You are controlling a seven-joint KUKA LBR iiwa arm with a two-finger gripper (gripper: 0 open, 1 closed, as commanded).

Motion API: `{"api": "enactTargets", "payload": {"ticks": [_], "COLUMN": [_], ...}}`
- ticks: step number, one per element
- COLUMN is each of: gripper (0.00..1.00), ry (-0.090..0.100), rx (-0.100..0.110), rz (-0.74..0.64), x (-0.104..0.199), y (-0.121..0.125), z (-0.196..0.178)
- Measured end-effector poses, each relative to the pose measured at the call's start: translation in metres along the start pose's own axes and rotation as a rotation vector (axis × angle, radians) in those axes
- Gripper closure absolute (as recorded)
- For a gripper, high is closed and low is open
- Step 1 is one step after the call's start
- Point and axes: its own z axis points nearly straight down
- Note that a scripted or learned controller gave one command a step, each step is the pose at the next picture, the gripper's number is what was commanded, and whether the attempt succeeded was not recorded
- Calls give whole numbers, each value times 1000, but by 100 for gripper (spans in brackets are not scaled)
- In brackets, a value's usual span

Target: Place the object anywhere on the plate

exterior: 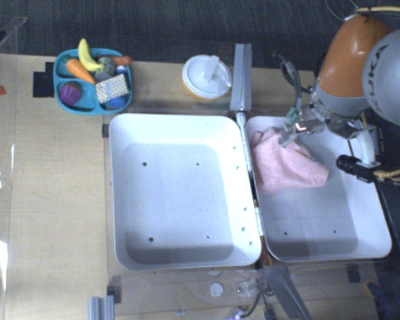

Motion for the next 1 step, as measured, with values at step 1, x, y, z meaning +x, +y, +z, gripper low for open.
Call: {"api": "enactTargets", "payload": {"ticks": [1], "gripper": [100], "ry": [0], "rx": [-2], "rz": [-7], "x": [1], "y": [3], "z": [-40]}}
